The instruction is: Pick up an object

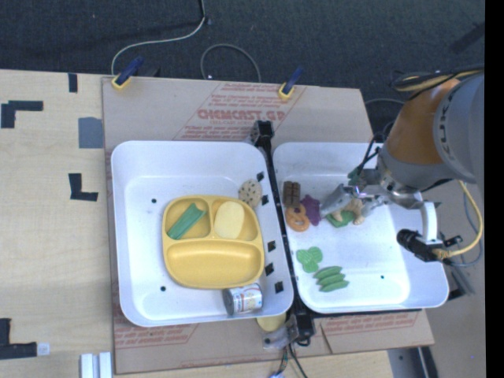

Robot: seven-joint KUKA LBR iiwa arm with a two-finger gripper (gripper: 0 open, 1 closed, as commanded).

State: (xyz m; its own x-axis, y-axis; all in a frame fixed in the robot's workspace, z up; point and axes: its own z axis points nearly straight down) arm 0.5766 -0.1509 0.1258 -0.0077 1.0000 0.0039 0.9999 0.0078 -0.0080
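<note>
The grey arm (445, 136), with its orange band, rises closest to the lens and enters the right bin (394, 290) from the 3 o'clock side. Its gripper (346, 203) hangs low over the bin's middle, a little toward 12 o'clock. Whether the claw is apart or together cannot be told, because the wrist body and the clutter under it blur the tips. A green and tan piece (343, 218) lies right at the tips, touching or nearly so, and nothing shows it lifted off the floor.

At the right bin's 6 o'clock lie green pea pods (331, 279), with a round green leafy piece (309, 257) just beside them toward 10 o'clock. Along the 9 o'clock wall sits an orange ring (298, 219), a purple piece (312, 209) touching it on the 2 o'clock side, and a brown bar (291, 191) further toward 12.

In the left bin (130, 235), a silver can (242, 299) lies on its side at 5 o'clock. A yellow divided plate (213, 262) fills the centre. Its 11 o'clock compartment holds a green strip (185, 220), and its 1 o'clock compartment holds a pale yellow oval (229, 220). A speckled cookie (250, 190) rests at the bin's 2 o'clock, near the divider.

Both bins sit on a cardboard sheet (181, 105).
</note>
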